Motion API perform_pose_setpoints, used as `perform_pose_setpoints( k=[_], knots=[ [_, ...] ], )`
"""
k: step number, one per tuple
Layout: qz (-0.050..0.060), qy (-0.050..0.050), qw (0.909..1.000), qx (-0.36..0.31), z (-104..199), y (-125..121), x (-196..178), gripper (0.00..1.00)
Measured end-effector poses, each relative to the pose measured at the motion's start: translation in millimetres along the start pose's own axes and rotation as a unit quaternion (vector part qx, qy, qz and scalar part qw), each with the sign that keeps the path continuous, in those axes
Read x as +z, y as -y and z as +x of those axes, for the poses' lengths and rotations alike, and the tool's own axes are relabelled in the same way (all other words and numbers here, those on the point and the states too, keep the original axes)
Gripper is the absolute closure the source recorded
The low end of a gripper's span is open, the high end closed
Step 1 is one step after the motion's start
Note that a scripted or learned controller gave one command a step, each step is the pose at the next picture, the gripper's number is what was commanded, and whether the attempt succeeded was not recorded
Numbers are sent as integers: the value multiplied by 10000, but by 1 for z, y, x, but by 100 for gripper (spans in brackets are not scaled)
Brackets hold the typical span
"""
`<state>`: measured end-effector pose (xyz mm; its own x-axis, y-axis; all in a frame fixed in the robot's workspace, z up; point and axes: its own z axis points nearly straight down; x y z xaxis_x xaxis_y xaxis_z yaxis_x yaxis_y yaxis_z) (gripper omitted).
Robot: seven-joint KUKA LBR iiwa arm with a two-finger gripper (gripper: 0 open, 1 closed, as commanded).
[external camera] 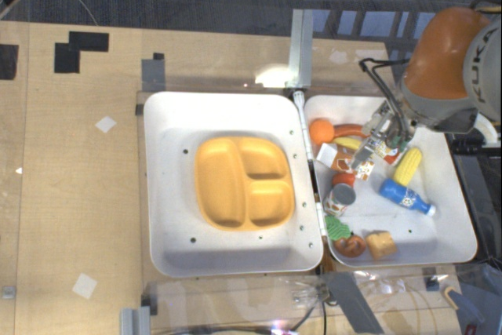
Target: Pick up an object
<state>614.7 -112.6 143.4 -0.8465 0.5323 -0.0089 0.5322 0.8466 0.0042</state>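
We log: end effector low in the right white bin over red-and-white packet; its grip we cannot tell. Left bin: yellow divided plastic tray.

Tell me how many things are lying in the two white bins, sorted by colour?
Yellow: 3, the divided tray, the corn cob, the banana
Orange: 1, the orange ball
Blue: 1, the bottle
Green: 1, the leafy piece
Red or mixed red: 4, the pepper, the carton, the can, the round piece
Tan: 1, the bread chunk
Total: 11
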Motion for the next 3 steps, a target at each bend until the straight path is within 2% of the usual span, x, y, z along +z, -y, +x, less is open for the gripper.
perform_pose_setpoints(
  k=[1,2,3],
  knots=[
    [50,-136,9964,837,-41,-11,47,0],
    [-27,59,9607,2775,-37,-37,44,0],
    [-26,16,9289,3704,6,-40,-48,0]
  ],
)
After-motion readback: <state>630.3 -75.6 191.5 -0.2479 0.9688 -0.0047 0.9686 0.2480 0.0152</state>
